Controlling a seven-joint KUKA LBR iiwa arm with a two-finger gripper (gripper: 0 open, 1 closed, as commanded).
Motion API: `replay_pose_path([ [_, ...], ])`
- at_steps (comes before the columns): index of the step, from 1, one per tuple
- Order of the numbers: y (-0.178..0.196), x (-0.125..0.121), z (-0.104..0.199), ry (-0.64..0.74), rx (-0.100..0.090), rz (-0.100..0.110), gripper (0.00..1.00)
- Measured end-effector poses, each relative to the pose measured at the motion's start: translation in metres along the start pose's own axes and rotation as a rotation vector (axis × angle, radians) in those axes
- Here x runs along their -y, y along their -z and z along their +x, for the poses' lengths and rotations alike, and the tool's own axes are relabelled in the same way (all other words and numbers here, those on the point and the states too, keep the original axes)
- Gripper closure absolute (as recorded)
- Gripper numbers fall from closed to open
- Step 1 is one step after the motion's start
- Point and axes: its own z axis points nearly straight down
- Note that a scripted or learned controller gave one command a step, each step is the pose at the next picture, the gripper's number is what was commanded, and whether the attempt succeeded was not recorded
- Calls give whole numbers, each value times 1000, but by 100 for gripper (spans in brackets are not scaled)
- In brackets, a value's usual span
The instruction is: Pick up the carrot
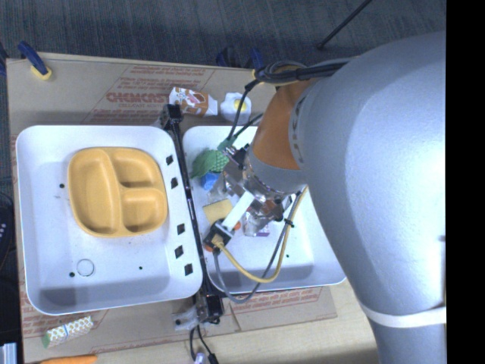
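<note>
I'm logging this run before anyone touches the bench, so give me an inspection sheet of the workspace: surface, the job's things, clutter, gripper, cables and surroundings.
Surface: cardboard sheet under two white bins, left bin and right bin.
Job's things: carrot not identifiable; an orange sliver lies at the bottom edge, too cropped to name.
Clutter: yellow divided tray in left bin; green item, blue piece, yellow block in right bin.
Gripper: wrist low in right bin; fingers hidden.
Cables: yellow cable looping off the wrist.
Surroundings: dark carpet.

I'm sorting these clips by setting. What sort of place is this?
Most likely a robotics lab bench set up for pick trials: two white bins on a cardboard sheet, a grey arm reaching into the right one, cables trailing across.
</note>
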Motion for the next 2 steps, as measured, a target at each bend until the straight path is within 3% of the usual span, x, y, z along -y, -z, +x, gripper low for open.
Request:
replay_pose_path([
  [1,0,23,2,-178,0,1,0],
  [2,1,-56,6,-207,-2,-2,0],
])
